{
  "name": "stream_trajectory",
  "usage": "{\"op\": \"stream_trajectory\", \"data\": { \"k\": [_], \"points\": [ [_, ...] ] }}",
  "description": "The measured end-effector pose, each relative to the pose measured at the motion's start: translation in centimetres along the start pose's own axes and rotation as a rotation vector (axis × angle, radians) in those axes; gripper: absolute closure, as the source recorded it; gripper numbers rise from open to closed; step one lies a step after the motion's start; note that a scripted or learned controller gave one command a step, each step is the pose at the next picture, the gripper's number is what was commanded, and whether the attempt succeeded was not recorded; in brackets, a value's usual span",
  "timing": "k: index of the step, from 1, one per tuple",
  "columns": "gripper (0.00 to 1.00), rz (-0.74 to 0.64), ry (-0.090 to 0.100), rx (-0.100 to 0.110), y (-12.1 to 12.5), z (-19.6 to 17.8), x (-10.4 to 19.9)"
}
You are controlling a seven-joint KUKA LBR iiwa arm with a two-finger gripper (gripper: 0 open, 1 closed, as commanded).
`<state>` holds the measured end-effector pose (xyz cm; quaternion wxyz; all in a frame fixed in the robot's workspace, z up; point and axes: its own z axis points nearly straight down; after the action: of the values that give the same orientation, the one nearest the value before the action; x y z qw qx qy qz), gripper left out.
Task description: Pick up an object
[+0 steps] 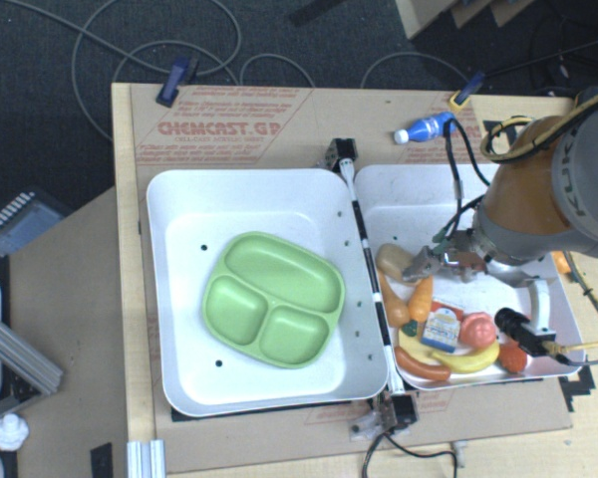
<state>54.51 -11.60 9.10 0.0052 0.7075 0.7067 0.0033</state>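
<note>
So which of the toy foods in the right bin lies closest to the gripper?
The orange carrot, just below the gripper. The yellow banana and red tomato lie farther toward the bin's front.

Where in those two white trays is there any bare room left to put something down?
Left bin: bare floor rings the green divided plate, widest along the far wall. Right bin: bare at the far end; its near half is crowded with toy food under the gripper.

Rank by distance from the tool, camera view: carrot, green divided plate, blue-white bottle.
From the tool:
1. carrot, just below it, right bin.
2. blue-white bottle, above, on the bench past the bin.
3. green divided plate, left bin.
</note>
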Motion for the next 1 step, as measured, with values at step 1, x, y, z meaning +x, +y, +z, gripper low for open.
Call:
{"op": "stream_trajectory", "data": {
  "k": [1],
  "points": [
    [0.0, 0.002, -0.004, -0.007, -0.91, -0.03, 1.01]
  ]
}}
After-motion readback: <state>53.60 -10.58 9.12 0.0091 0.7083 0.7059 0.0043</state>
